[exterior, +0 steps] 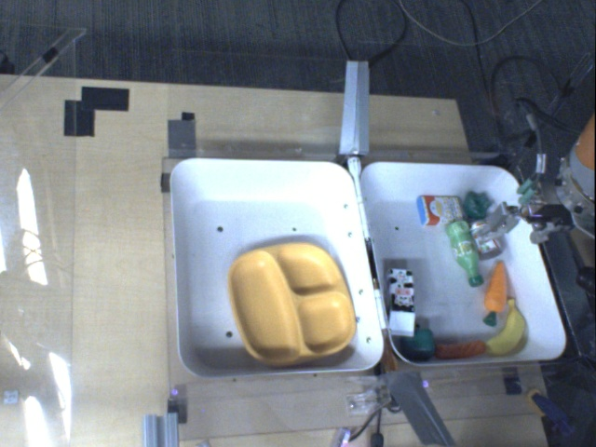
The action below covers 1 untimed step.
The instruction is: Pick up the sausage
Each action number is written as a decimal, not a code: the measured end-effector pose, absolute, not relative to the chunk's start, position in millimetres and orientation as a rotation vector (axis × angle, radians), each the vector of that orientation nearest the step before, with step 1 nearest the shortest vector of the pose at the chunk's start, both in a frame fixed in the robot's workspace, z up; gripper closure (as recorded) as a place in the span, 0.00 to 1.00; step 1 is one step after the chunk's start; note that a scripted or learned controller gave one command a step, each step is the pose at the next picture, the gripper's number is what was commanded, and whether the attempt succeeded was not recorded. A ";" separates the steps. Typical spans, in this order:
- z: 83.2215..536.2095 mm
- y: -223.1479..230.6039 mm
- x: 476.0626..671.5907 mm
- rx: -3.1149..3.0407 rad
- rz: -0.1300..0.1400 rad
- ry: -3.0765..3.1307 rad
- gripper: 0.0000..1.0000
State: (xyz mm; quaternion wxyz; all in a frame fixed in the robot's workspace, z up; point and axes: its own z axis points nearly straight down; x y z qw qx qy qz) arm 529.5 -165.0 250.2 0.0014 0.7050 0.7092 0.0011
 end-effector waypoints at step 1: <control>104.7 -133.3 596.1 2.205 0.002 2.235 0.00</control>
